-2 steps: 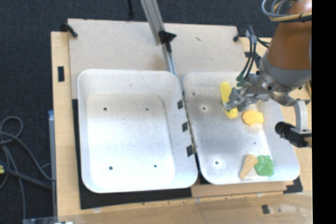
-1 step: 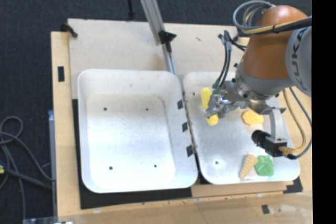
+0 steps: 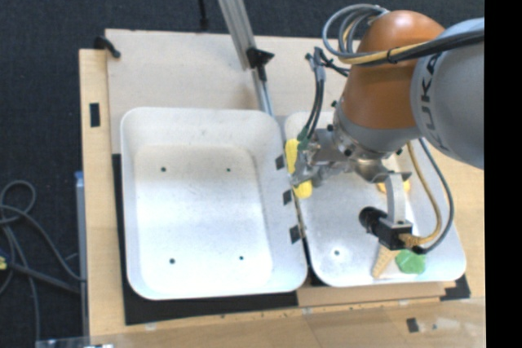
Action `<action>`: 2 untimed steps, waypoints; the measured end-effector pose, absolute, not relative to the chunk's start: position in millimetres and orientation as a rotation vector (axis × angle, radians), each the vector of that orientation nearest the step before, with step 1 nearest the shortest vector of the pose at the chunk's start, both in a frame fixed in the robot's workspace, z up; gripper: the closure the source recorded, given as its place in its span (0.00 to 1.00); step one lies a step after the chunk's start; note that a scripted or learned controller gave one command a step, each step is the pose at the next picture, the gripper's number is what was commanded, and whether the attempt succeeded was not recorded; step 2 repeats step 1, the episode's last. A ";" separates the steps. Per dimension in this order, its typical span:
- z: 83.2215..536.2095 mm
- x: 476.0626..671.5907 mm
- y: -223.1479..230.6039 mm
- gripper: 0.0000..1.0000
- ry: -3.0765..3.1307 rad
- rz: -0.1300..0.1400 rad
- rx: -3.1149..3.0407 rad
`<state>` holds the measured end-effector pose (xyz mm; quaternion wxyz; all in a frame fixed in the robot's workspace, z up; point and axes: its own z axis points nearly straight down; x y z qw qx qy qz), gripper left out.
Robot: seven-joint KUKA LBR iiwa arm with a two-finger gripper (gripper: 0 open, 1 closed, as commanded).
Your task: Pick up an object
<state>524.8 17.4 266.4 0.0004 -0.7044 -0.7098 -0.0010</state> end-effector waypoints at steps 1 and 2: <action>262.2 522.6 71.2 1.00 -2.229 -0.001 -2.212; 262.2 522.6 71.2 1.00 -2.229 -0.001 -2.212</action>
